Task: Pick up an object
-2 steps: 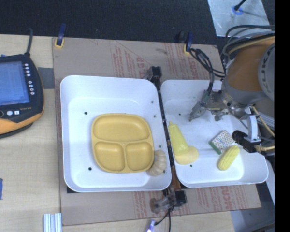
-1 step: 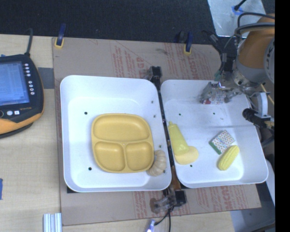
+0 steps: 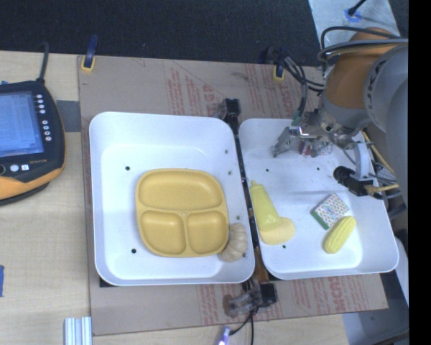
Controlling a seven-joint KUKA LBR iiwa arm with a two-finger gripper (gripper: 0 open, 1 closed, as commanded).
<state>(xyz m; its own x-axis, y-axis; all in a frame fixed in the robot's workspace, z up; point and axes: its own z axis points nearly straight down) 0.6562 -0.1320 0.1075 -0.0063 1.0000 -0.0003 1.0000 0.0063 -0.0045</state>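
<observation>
My gripper [image 3: 302,144] hangs over the far part of the right bin [image 3: 373,264], open, with nothing between its fingers. Nearer the front of that bin lie three things. A yellow squeeze-bottle shape [image 3: 268,213] rests along the left wall. A small green-and-white checkered packet [image 3: 330,209] lies to the right of it. A yellow corn cob [image 3: 339,234] sits just in front of the packet. All three are well clear of the gripper.
The left bin [image 3: 108,192] holds a yellow divided tray [image 3: 181,211] with a beige lumpy object [image 3: 235,244] at its front right corner. A handheld control pendant [image 3: 18,139] lies on the bench at far left. The arm's cables [image 3: 363,167] hang over the right bin's right side.
</observation>
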